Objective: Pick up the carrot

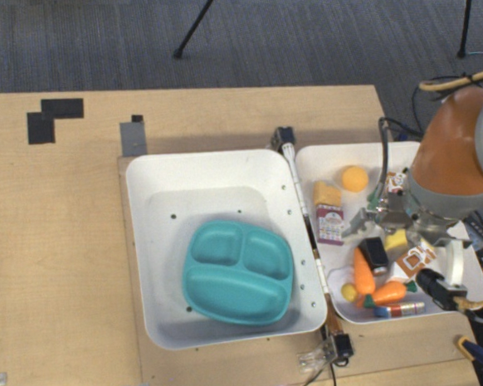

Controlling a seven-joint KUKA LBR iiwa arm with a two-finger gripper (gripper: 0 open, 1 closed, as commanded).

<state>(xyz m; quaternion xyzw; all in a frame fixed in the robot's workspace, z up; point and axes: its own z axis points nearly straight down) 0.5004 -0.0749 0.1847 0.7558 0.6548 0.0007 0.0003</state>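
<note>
Crowding the right bin's (481, 273) near edge, the carrot (363, 275) is lying under the claw (377, 256), touching a second orange piece (390, 292) and a marker (398, 309). Whether the claw is spread or pinching, I cannot tell. Neighbours are probably risking a mistaken or slipping grab.

Robotics lab setup. Plywood worktop (56, 269) with two white bins (145, 237) clamped side by side, black tape markers (52, 118) stuck on the wood, loose cabling (322, 365) at the front edge. Grey carpet floor (87, 33) behind, tripod legs (203, 16) standing on it. KUKA arm (459, 150) reaching over the right bin.
</note>
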